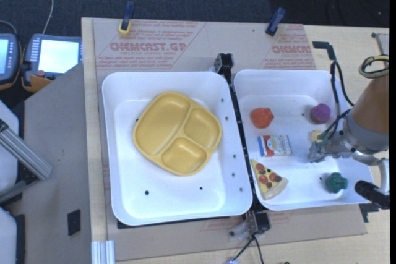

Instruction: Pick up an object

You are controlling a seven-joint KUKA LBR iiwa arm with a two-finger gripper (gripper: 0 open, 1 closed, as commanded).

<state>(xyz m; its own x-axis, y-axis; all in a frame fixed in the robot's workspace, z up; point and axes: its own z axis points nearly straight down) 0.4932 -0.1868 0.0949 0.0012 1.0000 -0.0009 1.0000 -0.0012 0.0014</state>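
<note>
Meanwhile, the arm hangs low over the right bin

Down at the right bin (247, 80), the hand (320, 150) sits low near the right side, between a purple ball-like toy (320, 112) and a dark green toy (336, 182); whether its fingers are apart or together I cannot tell. A yellowish bit (317, 136) shows just beside the hand. Further left in that bin lie a red-orange toy (262, 117), a small white packet (275, 145) with red and blue print, and a toy pizza slice (270, 178) at the near left corner. The left bin (117, 151) holds a yellow divided plate (177, 132) with three compartments. Both bins rest on the bench (99, 52)
</note>
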